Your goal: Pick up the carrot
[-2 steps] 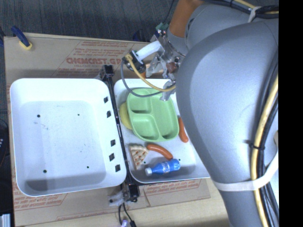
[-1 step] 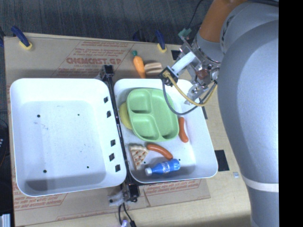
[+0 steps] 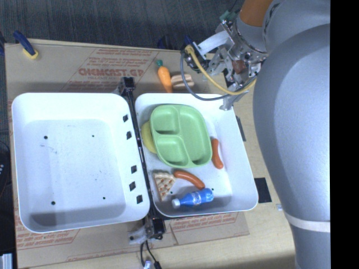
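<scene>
Where the bench lies nearest the camera: white bins, two, side by side. Left bin: no entries. Right bin, near edge: blue bottle, one, on its side; waffle piece, one, just beside it. Orange sausages, two: one behind the bottle, one by the right wall. Green divided plate, one, lying over a yellow dish, one. Beyond the far rim, on bare bench outside both bins: carrot, one, green tip pointing away; tan piece, one, just beside it. Gripper, one, right of the carrot and apart from it; open or closed cannot be told.
</scene>
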`<state>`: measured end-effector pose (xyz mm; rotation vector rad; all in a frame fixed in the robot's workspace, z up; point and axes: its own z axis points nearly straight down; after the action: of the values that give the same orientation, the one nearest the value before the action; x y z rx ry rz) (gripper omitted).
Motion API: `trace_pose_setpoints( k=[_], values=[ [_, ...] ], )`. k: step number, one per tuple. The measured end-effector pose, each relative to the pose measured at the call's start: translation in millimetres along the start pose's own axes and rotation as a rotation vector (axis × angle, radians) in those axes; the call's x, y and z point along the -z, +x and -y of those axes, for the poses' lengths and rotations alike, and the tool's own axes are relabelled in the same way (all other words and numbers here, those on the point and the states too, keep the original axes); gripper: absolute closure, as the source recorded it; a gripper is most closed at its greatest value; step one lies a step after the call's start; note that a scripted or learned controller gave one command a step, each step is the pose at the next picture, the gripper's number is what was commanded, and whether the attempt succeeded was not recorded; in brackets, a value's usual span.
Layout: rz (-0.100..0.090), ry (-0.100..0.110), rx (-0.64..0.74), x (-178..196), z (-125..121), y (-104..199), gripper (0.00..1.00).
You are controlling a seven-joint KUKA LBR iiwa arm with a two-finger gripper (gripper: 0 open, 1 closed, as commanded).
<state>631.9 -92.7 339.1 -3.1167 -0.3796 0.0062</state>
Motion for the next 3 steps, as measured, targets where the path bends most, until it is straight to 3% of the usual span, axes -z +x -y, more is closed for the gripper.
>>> trace_pose_setpoints(
  k=[1,2,3],
  values=[
    [0.000,0.000,-0.037,46,-4,15,0.00],
    [0.004,0.004,-0.037,-124,-17,2,0.00],
    [0.000,0.001,-0.036,-103,6,18,0.00]
  ],
)
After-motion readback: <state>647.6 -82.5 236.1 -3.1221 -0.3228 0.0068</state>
